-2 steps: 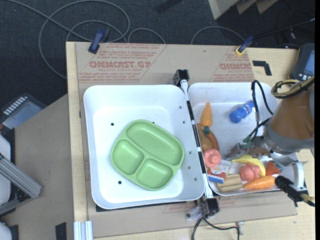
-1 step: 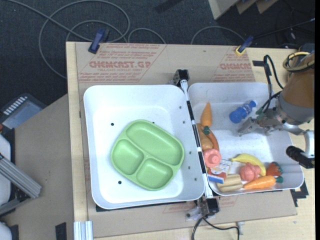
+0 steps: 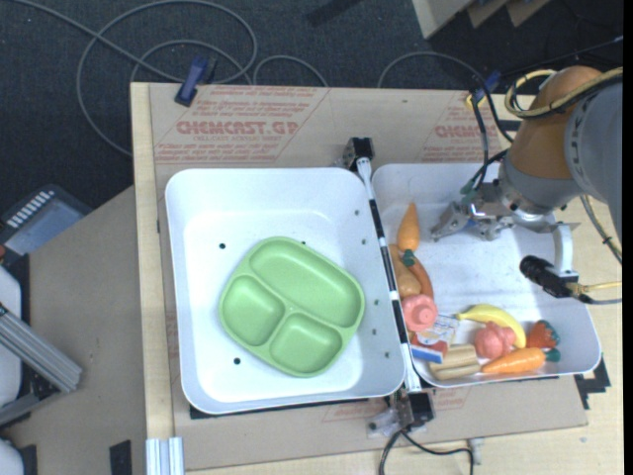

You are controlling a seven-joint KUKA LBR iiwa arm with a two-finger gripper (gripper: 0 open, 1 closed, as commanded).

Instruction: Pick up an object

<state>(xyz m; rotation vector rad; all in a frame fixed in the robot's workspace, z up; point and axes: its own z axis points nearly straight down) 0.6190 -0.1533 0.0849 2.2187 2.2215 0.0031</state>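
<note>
Several toy foods lie in the right bin [image 3: 465, 265]. An orange carrot-shaped piece [image 3: 407, 226] rests against its left wall, with a brown-orange piece [image 3: 411, 277] and a pink cupcake [image 3: 421, 314] below it. A banana [image 3: 492, 315], a pink lump [image 3: 495, 340], a red fruit [image 3: 542, 334], a long carrot [image 3: 514, 362] and a bread roll [image 3: 451, 365] crowd the front edge. My gripper [image 3: 473, 228] hangs over the bare back part of this bin, right of the upper carrot piece. It is open, with nothing between its fingers.
The left bin [image 3: 198, 216] holds a green divided plate [image 3: 292, 307]. A black divider rail [image 3: 381, 255] runs between the two bins. The arm's orange band [image 3: 554, 117] and a black connector [image 3: 544, 275] sit over the right bin's right side.
</note>
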